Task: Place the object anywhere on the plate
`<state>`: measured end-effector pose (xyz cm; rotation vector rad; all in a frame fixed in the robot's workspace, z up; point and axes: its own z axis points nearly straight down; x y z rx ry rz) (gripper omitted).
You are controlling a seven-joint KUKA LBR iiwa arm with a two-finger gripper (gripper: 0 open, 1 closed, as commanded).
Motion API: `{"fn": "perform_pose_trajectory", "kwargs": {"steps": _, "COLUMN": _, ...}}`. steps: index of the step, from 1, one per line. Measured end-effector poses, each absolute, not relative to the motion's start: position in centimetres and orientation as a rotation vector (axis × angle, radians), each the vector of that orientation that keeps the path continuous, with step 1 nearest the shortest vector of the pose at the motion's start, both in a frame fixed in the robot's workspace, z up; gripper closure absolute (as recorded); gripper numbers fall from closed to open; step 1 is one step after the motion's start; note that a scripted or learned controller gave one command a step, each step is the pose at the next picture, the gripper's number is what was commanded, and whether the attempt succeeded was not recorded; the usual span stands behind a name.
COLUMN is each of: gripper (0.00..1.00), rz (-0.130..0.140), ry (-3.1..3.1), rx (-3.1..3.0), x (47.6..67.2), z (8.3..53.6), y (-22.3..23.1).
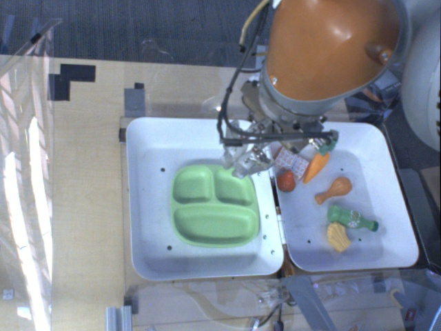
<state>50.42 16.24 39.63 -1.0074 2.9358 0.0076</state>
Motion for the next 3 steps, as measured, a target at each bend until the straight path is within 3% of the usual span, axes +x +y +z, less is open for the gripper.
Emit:
{"fn": "perform_pose_trajectory", "kwargs": {"steps": 1, "gripper": 1.00, "rz": 0.004, "ry": 2.928, "rx": -1.116, "x": 55.7, "z": 21.8, "y": 21.4}}
{"fn": "perform_pose_trajectory", "kwargs": {"steps": 2, "gripper": 0.00, "rz": 0.004, "ry": 2.928, "rx": -1.113, "x": 55.8, "z": 21.8, "y": 21.4}}
{"fn": "perform_pose_trajectory", "kwargs": {"steps": 3, "gripper": 0.00, "rz": -0.001, "ry": 2.998, "rx": -0.890, "x": 53.7, "z": 28.8, "y": 10.1}}
